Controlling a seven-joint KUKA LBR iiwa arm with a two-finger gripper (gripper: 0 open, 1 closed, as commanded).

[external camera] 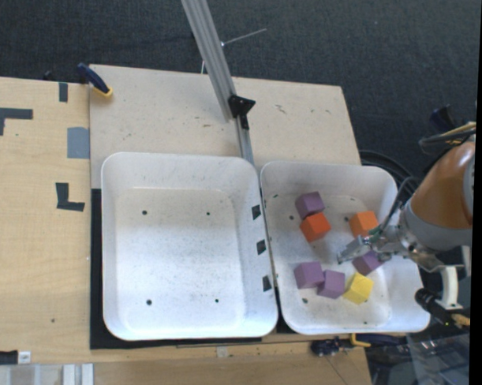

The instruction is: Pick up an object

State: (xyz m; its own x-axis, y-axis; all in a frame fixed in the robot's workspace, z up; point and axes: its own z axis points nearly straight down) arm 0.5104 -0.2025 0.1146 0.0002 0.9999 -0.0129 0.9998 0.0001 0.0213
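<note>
The right bin (328, 173) holds several small cubes. At the back sit a purple cube (309, 203), a red-orange cube (315, 226) and an orange cube (364, 223). Toward the front lie two purple cubes (308, 274) (332, 283) touching each other, with a yellow cube (359, 288) beside them. My gripper (363, 251) reaches in from the right, low over the bin's right side. Another purple cube (368, 264) lies right at its tip, partly covered by it. Whether that cube is held is unclear.
The left bin (114, 223) stands beside the right one, sharing a middle rim (259, 236). A slanted metal rail (218, 61) runs down from the top to the bins' junction. A blue-and-yellow tool (95, 80) lies on the bench at the back left.
</note>
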